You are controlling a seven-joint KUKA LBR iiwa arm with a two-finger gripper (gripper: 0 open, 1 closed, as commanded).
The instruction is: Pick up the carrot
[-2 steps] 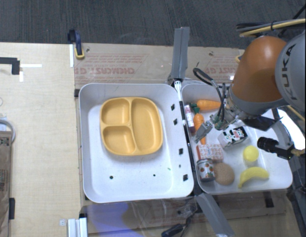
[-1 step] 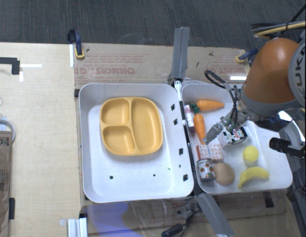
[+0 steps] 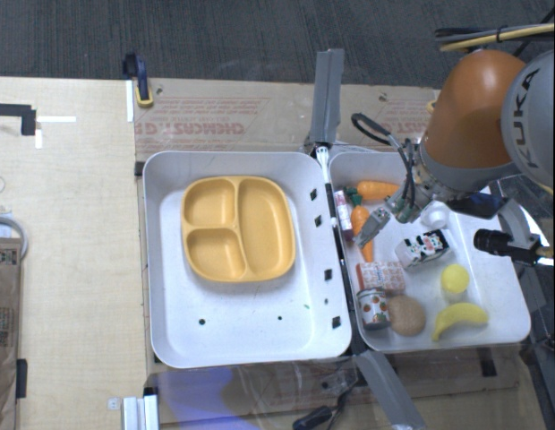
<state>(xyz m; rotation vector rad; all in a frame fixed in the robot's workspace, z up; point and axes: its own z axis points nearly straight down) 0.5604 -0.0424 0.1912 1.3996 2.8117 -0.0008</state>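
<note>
Two shallow white bins sit side by side on the worktop. The left bin (image 3: 170,330) carries a yellow three-compartment plastic plate (image 3: 239,228). The right bin (image 3: 515,307) holds the orange carrot (image 3: 378,189) near its far left corner, an orange piece (image 3: 360,219) just below it, a yellow banana (image 3: 459,318), a yellow lemon-like ball (image 3: 455,279), a round brown bun-like item (image 3: 405,315) and a small printed can (image 3: 374,308). The grey end effector (image 3: 378,222) hangs over the right bin just below the carrot, not touching it; whether it is wide or narrow, I cannot tell.
</note>
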